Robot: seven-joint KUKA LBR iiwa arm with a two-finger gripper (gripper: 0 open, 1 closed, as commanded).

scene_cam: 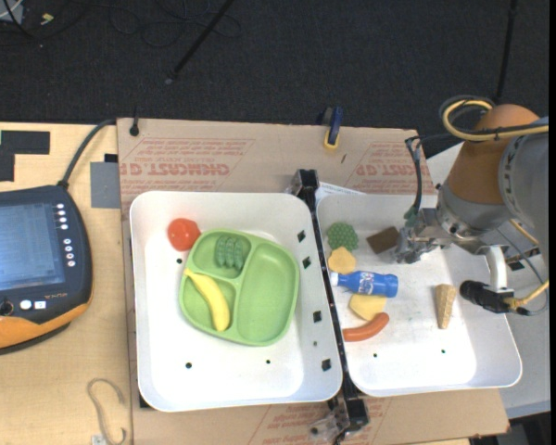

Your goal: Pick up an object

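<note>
Nearest my side of the bench, a loose cord loop (pixel 105 406) is lying on the cardboard by the left bin (pixel 157 360). In that bin a green plate (pixel 259 295) is sitting with a banana (pixel 209 301) in its left section and a small green veggie (pixel 230 249) in the top one, and a red tomato (pixel 183 234) is resting just off the plate's upper left edge. Over in the right bin (pixel 445 364) I'm seeing a red sausage (pixel 365 327) closest, then a yellow chunk (pixel 367 306), a blue bottle (pixel 369 283) lying on its side, a cone (pixel 444 304) off to the right, a yellow piece (pixel 341 260) and a broccoli (pixel 342 236) further back, plus a brown block (pixel 382 240). The gripper (pixel 413 247) is hanging low in the bin just right of that brown block, nothing visibly between the fingers, and I honestly can't tell if they're apart or together. The pendant (pixel 28 262) is sitting far left, and a blue-yellow clamp (pixel 333 128) is sitting at the back edge.
</note>
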